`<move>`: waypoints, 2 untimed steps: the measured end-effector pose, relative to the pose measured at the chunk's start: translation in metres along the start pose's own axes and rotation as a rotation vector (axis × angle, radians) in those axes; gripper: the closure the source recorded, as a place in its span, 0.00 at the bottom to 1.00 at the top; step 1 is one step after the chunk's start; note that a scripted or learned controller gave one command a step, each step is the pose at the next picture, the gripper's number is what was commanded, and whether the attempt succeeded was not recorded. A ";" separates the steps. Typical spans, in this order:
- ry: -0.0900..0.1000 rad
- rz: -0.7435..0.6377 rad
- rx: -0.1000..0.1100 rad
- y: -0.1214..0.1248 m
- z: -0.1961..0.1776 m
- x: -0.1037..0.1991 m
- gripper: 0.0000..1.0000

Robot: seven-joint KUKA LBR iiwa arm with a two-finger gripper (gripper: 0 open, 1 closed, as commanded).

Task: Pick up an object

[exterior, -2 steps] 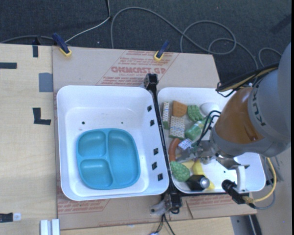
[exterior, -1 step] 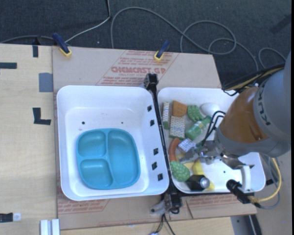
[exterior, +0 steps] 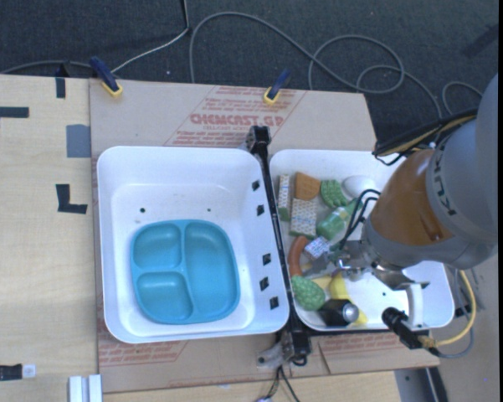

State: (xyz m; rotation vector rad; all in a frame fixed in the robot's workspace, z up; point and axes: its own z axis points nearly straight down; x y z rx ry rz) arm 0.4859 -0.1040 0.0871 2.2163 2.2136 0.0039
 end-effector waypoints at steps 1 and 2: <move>-0.004 0.003 -0.002 0.000 -0.001 0.006 0.00; -0.001 0.001 -0.001 0.000 0.000 0.005 0.00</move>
